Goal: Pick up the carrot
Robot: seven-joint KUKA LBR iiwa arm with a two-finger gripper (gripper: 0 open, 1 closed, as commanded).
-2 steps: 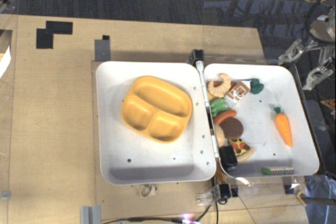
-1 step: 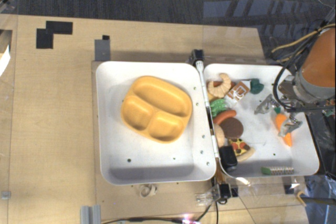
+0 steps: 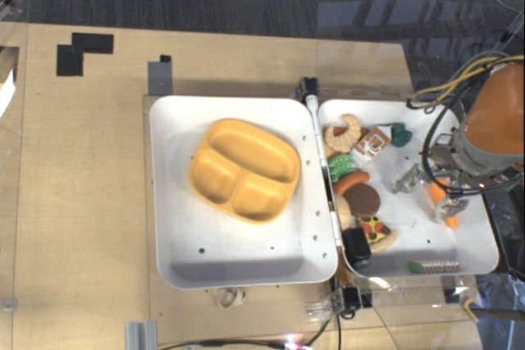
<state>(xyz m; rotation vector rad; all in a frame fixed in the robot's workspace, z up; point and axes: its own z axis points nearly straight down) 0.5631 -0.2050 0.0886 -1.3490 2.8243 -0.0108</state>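
Lying in the right bin [image 3: 484,254] near its right wall, the carrot [image 3: 447,205] shows as a small orange piece right under the claw [image 3: 439,191]. The claw hangs low over it, but whether its grip is spread or pressed together I cannot tell from here. Toy food crowds that bin's left side: a croissant [image 3: 343,134], a pizza slice [image 3: 379,232]. In the left bin [image 3: 176,250] sits a yellow divided tray [image 3: 244,168].
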